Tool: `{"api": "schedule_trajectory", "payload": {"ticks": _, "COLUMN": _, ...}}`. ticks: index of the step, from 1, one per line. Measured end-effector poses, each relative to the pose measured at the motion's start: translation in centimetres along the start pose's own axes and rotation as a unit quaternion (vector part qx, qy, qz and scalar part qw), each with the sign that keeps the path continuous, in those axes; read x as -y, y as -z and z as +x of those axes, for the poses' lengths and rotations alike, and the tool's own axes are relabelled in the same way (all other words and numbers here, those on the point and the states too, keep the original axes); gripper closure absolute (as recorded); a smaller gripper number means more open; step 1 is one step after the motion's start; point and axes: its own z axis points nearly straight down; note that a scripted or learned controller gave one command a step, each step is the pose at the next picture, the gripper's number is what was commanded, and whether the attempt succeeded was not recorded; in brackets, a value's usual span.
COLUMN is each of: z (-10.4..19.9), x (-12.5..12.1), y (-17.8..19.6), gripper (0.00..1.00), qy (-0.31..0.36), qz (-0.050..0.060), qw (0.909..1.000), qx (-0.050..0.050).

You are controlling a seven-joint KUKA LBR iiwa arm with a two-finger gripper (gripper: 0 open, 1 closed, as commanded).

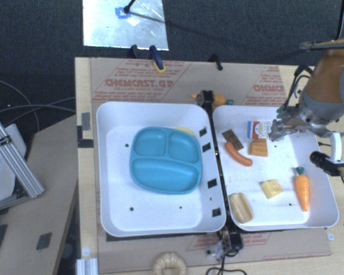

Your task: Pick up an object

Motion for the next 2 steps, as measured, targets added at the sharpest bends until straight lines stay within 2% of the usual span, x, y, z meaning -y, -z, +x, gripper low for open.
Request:
{"api": "schedule_trajectory", "payload": {"ticks": 1, "z": 0.6, "x": -0.8, "y": 6.1, "gripper": 1.00, "qy": 0.001, "qz": -0.001, "qw": 1.0000, "qx": 0.000}}
{"api": "schedule_trajectory", "payload": {"ticks": 2, "z": 0.6, "x": -0.9, "y": 7.3, "gripper": 1.00, "qy": 0.001, "qz": 0.001, "qw": 1.0000, "qx": -0.001}}
